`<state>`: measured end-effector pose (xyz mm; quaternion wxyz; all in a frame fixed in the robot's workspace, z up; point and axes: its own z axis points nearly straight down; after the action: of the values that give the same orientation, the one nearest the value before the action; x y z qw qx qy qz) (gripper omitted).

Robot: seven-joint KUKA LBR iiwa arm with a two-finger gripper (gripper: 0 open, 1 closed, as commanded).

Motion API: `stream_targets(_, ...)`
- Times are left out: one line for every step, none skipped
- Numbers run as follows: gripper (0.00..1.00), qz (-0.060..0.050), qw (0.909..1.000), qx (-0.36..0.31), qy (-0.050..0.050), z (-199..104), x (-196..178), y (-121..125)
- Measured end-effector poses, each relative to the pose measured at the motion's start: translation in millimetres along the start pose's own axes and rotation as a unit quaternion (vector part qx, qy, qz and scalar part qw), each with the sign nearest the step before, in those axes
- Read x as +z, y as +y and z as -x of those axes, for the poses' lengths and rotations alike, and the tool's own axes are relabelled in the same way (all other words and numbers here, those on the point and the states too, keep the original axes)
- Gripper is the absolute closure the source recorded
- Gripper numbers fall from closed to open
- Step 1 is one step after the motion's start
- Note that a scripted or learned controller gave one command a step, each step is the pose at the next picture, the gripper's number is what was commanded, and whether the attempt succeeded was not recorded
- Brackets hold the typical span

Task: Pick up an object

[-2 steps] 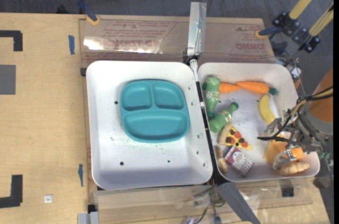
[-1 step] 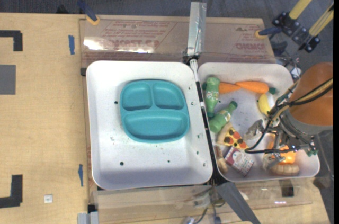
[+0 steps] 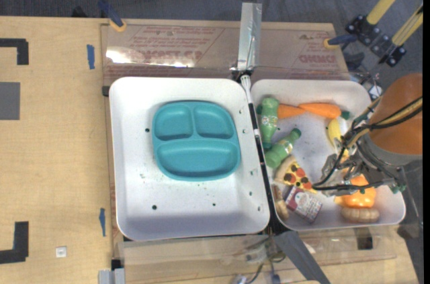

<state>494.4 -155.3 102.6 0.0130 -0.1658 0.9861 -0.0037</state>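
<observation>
Objects for picking are lying jumbled in the right white bin [image 3: 306,89], in the lower right of the frame. Along that bin's left wall two green bottles [image 3: 269,116] are lying one below the other, and an orange carrot [image 3: 310,111] is stretching across the upper part of the bin, just right of the upper bottle. A yellow banana [image 3: 334,131] is showing right of the carrot's tip, partly behind my cables. Lower down, a pizza slice [image 3: 293,174] is resting near the bin's left side, a maroon-labelled packet [image 3: 306,205] is sitting just below it, and an orange pepper [image 3: 359,198] and a tan bread-like piece [image 3: 359,214] are lying near the lower right corner. My gripper [image 3: 349,172] is hanging over the right side of this bin, beneath my orange band and a tangle of black cables; I cannot tell how wide it is standing or whether it is gripping anything. The left white bin [image 3: 127,142] is holding a teal divided plate [image 3: 196,139], lying flat near its middle.
</observation>
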Motion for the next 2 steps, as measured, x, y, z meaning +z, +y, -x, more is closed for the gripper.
stream_targets(1.0, 0.004, 0.9897, -0.143, 0.006, 8, 14, -56)
stream_targets(1.0, 0.004, 0.9992, -0.039, 0.005, 61, 15, -30)
